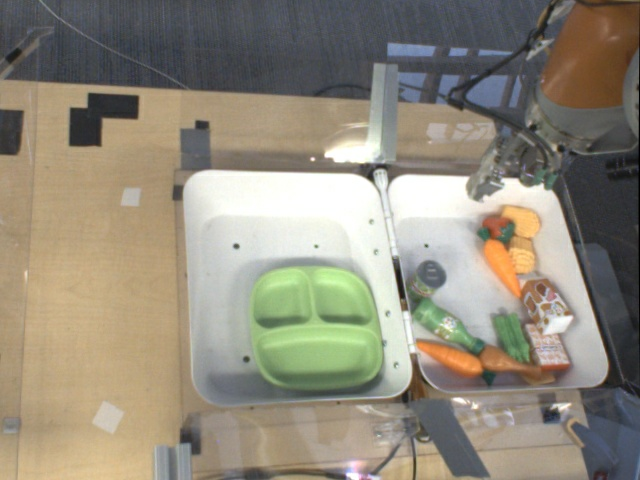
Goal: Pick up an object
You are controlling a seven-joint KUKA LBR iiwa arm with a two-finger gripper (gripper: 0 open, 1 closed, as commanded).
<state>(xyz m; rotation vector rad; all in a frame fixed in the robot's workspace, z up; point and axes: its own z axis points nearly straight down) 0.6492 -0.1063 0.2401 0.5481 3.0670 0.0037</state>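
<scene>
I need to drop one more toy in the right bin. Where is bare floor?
In the right bin, bare floor lies upper left, between the divider, the grey cap and the carrot. The right side and lower edge are crowded.

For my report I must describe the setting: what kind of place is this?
Probably a robotics lab test bench. A robot arm hangs over two white bins on a wooden bench; one bin holds a green plate, the other toy carrots.
</scene>
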